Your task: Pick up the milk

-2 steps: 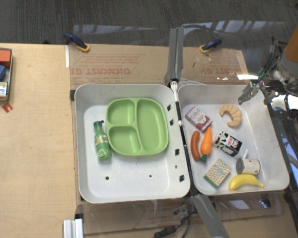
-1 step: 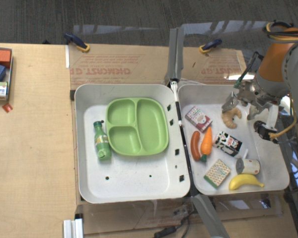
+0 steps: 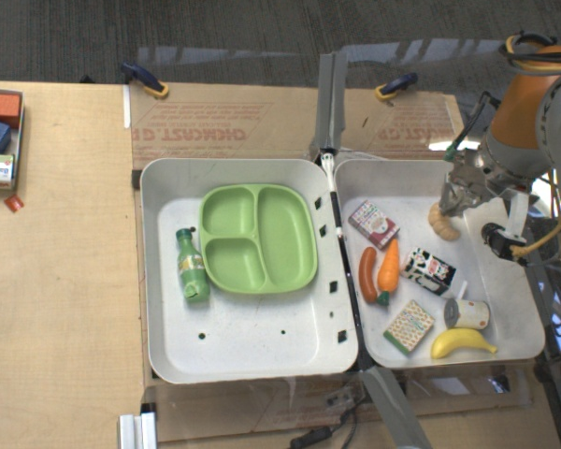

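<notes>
The milk [image 3: 428, 270] is a small black-and-white spotted carton lying on its side near the middle of the right bin [image 3: 514, 279]. My gripper [image 3: 453, 201] hangs over the bin's far part, up and to the right of the milk and well apart from it. It is right above a tan rounded food item [image 3: 442, 223] and partly hides that item's top.
Around the milk lie a carrot [image 3: 389, 267], a red sausage [image 3: 366, 275], a pink box [image 3: 372, 223], a patterned box [image 3: 409, 326], a white cup [image 3: 470, 313] and a banana [image 3: 462, 344]. The left bin [image 3: 164, 325] holds a green divided plate [image 3: 258, 238] and a green bottle [image 3: 192, 266].
</notes>
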Tool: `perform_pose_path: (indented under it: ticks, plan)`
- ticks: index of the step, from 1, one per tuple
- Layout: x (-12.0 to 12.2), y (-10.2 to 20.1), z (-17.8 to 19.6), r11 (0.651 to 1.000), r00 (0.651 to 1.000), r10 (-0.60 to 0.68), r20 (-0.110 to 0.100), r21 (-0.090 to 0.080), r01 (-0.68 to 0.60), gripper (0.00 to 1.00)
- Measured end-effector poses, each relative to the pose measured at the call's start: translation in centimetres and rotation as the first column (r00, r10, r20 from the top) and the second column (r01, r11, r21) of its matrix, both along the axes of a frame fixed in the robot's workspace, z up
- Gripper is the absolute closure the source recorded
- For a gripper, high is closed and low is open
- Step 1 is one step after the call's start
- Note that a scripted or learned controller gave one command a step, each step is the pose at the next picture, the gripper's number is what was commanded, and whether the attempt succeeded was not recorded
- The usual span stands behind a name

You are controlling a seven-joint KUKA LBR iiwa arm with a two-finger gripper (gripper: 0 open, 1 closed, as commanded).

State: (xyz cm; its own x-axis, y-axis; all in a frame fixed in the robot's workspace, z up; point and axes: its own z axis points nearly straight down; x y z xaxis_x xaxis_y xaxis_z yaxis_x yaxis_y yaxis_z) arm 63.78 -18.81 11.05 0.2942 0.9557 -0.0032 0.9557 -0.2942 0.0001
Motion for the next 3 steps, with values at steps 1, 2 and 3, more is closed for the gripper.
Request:
perform_pose_path:
  ticks: [1, 2, 3]
  plan:
    - [-9.2, 1.5, -0.4, 0.906, 0.906, -0.424, -0.004, 0.003, 0.424, 1.00]
    - [-7.4, 0.8, -2.0, 0.666, 0.666, -0.746, -0.002, 0.000, 0.746, 1.00]
    - [-16.0, 4.1, -2.0, 0.496, 0.496, -0.868, -0.003, 0.001, 0.868, 1.00]
